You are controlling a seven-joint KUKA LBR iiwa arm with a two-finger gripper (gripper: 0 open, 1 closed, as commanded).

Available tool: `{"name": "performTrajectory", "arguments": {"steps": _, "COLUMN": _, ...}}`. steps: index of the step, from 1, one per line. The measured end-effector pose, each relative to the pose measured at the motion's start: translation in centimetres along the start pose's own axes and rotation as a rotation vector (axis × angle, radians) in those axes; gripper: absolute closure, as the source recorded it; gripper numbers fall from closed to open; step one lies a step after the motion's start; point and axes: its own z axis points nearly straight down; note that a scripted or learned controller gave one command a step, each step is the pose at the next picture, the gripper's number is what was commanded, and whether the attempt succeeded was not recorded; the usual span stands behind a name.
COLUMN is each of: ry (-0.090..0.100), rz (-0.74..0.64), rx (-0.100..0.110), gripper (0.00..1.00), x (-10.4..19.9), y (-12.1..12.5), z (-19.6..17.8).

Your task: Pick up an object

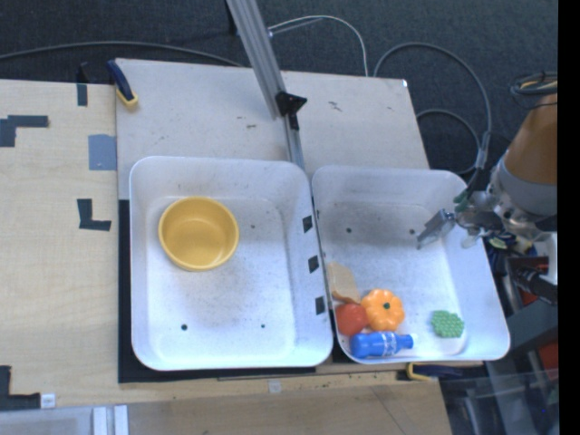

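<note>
The right bin [390, 184] holds several small objects along its near edge: an orange pumpkin-shaped toy [383, 309], a red piece [351, 319] touching its left side, a blue bottle [381, 343] lying flat in front of them, a tan piece [342, 282] by the left wall, and a green knobbly object [447, 323] in the near right corner. My gripper [442, 227] hangs over the right bin's right side, well above and behind the green object. Nothing shows in its grasp.
A yellow bowl [198, 233] stands upright in the left bin [145, 270], toward its far left. A slanted metal pole [258, 43] crosses the bench behind the bins. Cables trail over the dark floor at the back right.
</note>
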Motion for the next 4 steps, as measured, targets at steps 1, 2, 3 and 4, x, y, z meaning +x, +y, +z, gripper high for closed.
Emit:
{"name": "performTrajectory", "arguments": {"steps": 1, "ry": 0.000, "rz": 0.001, "rx": 0.000, "gripper": 0.00, "x": 0.0, "y": 0.0, "z": 0.0}}
{"name": "performTrajectory", "arguments": {"steps": 2, "ry": 0.000, "rz": 0.003, "rx": 0.005, "gripper": 0.00, "x": -0.8, "y": -0.6, "z": 5.2}}
{"name": "performTrajectory", "arguments": {"steps": 3, "ry": -0.002, "rz": 0.001, "rx": 0.000, "gripper": 0.00, "x": -0.8, "y": -0.6, "z": 10.4}}
{"name": "performTrajectory", "arguments": {"steps": 4, "ry": 0.001, "rz": 0.000, "rx": 0.002, "gripper": 1.00, "x": -0.7, "y": -0.6, "z": 9.3}}
